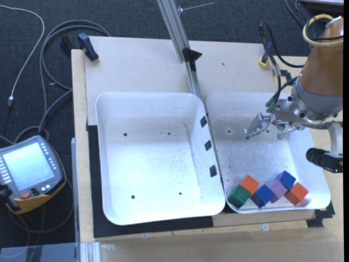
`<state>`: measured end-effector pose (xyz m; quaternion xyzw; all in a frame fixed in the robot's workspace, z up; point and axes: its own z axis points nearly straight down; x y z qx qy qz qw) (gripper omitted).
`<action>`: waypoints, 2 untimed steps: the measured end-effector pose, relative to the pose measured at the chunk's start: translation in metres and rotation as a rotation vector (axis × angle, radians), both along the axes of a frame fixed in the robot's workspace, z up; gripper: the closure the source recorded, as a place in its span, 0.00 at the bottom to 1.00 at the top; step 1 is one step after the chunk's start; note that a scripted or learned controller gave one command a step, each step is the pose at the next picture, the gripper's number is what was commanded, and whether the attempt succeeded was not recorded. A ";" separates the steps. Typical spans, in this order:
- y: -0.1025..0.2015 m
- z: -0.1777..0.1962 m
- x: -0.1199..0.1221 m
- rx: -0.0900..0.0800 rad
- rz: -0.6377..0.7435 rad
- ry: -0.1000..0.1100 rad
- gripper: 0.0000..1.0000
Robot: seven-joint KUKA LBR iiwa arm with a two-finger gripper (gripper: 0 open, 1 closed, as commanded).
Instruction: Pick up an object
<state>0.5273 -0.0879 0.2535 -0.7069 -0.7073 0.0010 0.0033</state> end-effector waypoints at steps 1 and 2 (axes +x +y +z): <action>-0.001 -0.130 -0.046 0.000 -0.002 0.005 0.00; 0.024 -0.050 -0.045 -0.003 0.004 -0.014 0.00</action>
